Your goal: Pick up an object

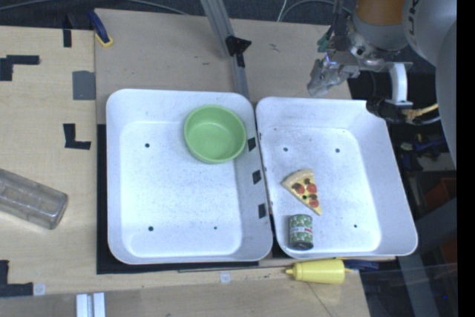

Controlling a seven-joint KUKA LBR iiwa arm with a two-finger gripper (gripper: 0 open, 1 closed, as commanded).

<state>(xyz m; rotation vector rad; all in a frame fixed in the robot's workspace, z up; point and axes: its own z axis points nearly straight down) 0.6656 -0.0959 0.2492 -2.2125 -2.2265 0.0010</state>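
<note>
gripper (324,79) hangs over right bin (386,152) far rim, grasp state can't tell | pizza slice (303,190) and can (300,231) near-middle of right bin, untouched | green bowl (215,134) far in left bin (126,182) | looks like pre-reach staging

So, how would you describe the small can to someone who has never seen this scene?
Look at the right white bin, along its near edge. The can lies there, just below the pizza slice. It is a short green cylinder with a dark label, unlike the flat yellow slice.

One fixed overhead camera, slanted down on both bins (119,159).
</note>
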